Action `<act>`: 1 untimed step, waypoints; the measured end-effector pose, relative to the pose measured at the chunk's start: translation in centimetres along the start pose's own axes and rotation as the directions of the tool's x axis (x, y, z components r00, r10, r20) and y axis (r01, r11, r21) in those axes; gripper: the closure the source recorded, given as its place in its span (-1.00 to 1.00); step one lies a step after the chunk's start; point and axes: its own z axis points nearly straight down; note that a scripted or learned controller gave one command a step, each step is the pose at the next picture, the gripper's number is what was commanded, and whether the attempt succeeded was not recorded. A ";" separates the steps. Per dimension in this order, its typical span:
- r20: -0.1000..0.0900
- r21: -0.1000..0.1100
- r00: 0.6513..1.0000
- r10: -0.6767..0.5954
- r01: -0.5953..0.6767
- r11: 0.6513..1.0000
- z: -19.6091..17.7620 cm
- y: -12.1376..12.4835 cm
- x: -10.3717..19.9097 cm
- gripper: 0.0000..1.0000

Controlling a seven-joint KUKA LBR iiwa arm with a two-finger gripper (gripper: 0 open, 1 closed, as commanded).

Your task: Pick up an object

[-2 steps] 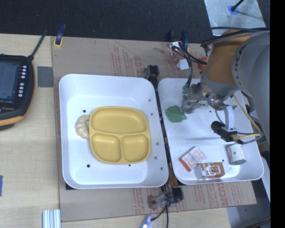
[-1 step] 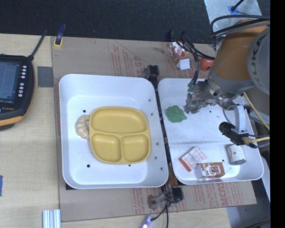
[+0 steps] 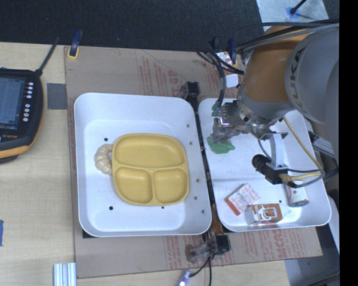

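From my remote station I note two shallow white plastic bins side by side on a cardboard-covered bench. The left bin [image 3: 89, 159] carries a yellow three-compartment plastic tray [image 3: 150, 167], lying flat near the middle, with a pale beige ridged object [image 3: 103, 158] touching its left edge. The right bin [image 3: 313, 219] holds the loose candidates: a small green soft-looking item [image 3: 221, 145] near its left wall, and toward the near edge a white-and-red flat packet [image 3: 241, 198] just beside an orange-and-white small carton [image 3: 267, 213]. I judge the scatter to be deliberate, giving the program separate targets.

The grey arm with its orange band [image 3: 274, 70] reaches in from the right and is bent steeply down over the far left part of the right bin. The two-finger gripper [image 3: 225, 124] sits directly above the green item, apparently at or close to contact with it. Whether the tool is spread or closed, I cannot tell, as the wrist body and cabling crowd that spot. I see nothing lifted clear of the bin floor.

My assessment: the pick is aimed at the green item, which lies close to the bin wall; that wall could obstruct one side of the grasp.
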 end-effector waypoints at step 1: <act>0.001 -0.004 1.000 0.005 -0.005 1.000 0.0 0.3 -7.1 1.00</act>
